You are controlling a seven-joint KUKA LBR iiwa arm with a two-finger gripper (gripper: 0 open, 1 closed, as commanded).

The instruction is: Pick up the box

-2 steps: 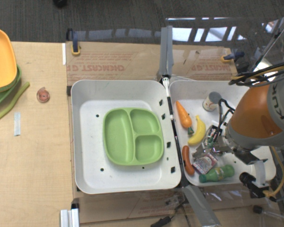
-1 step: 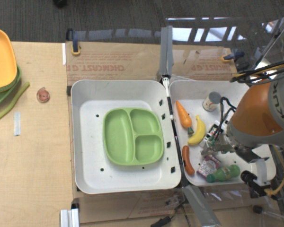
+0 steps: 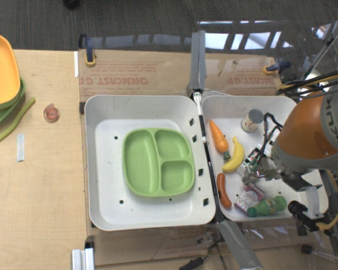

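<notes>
The box (image 3: 247, 198) is a small pink and white pack lying flat near the front of the right bin (image 3: 270, 103). My gripper (image 3: 250, 177) hangs low in that bin, just behind the box and very close to its top edge. The grey arm with its orange band (image 3: 307, 134) comes in from the right and covers the bin's right half. I cannot see whether the gripper touches the box.
Around the box lie a green bottle (image 3: 268, 206), a red sausage (image 3: 223, 190), a banana (image 3: 235, 155), a carrot (image 3: 217, 135) and a small grey cup (image 3: 252, 120). The left bin (image 3: 101, 151) holds a green divided plate (image 3: 159, 162).
</notes>
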